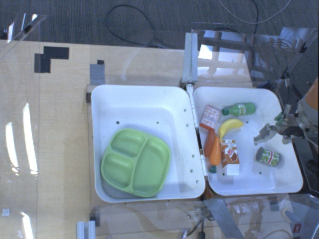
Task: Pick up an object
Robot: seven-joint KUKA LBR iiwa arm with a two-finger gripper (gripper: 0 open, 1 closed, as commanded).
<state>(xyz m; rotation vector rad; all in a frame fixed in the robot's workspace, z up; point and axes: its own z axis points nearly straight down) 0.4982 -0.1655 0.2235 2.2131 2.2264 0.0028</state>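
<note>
Reaching in from the right edge of the camera view, the grey arm (308, 114) carries its gripper (273, 130) over the right-hand white bin (249, 180); the two fingers stand spread apart, one toward the left (263, 133) and one toward the right (286, 136), with nothing between them; the small can (268, 157) lies on its side just below the gripper, apart from the fingers as far as can be judged. Contents of the same bin, left portion: a red-and-white packet (210, 117) near the dividing wall; a green bottle (239, 109) lying flat toward the far side; a yellow banana (229, 127) below the bottle; an orange carrot (213, 147) lying lengthwise, touching the juice carton (230, 157) on its right. Left-hand white bin (129, 101): one green divided plate (135, 162) resting in the near left portion. Bench (45, 148): pale wood, bearing both bins side by side.
</note>
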